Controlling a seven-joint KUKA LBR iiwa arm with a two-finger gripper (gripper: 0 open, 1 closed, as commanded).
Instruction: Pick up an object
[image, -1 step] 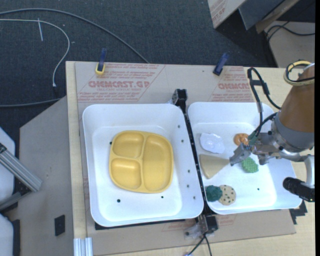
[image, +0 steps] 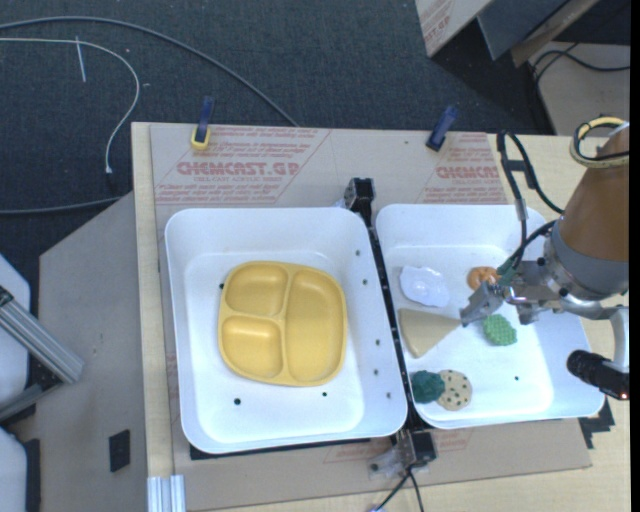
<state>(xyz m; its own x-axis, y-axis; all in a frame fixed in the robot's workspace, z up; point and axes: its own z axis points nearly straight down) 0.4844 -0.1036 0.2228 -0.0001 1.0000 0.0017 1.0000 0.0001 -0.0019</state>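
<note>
My gripper (image: 494, 303) hangs over the middle of the right bin (image: 530, 400), reaching in from the right. Just below it lies a light green lumpy piece (image: 500, 330). A small orange piece (image: 483, 277) sits right above it, partly behind the gripper. A cream wedge (image: 425, 328) lies to its left, its tip close to the gripper. A white crumpled piece (image: 425, 287) rests up left of the wedge. Near the bin's front lie a dark green piece (image: 427, 384) and a speckled cookie (image: 455, 389), touching each other. I see nothing held.
The left bin (image: 190, 300) holds a yellow divided plate (image: 284, 322). A black divider with a clamp (image: 360, 192) runs between the bins. Blue clamps (image: 204, 122) (image: 441, 127) sit on the board's far edge. Cables (image: 515, 170) trail by the arm at the right.
</note>
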